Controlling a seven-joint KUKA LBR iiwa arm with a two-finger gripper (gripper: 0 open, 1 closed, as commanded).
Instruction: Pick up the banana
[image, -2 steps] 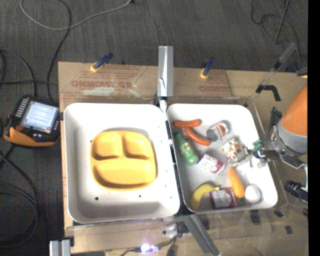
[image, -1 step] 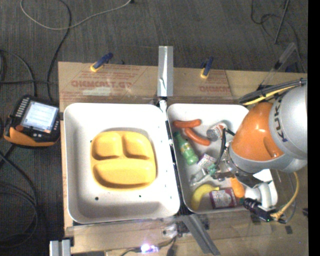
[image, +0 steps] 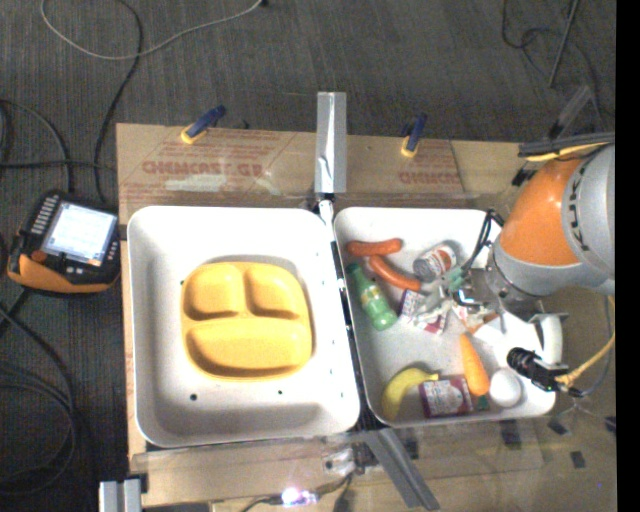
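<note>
The yellow banana (image: 403, 386) lies curved near the front edge of the right bin (image: 385, 350), just left of a maroon packet (image: 445, 397). My gripper (image: 456, 293) reaches in from the right and hangs over the clutter in the middle of that bin, well behind and to the right of the banana. Nothing of the banana is between it. The arm's grey body and orange band (image: 545, 225) cover the bin's right side.
The right bin also holds two red sausages (image: 385, 258), a green bottle (image: 374, 300), a small can (image: 437, 263), a carrot (image: 474, 366) and a white egg (image: 505, 388). The left bin (image: 150, 300) holds a yellow divided tray (image: 247, 318).
</note>
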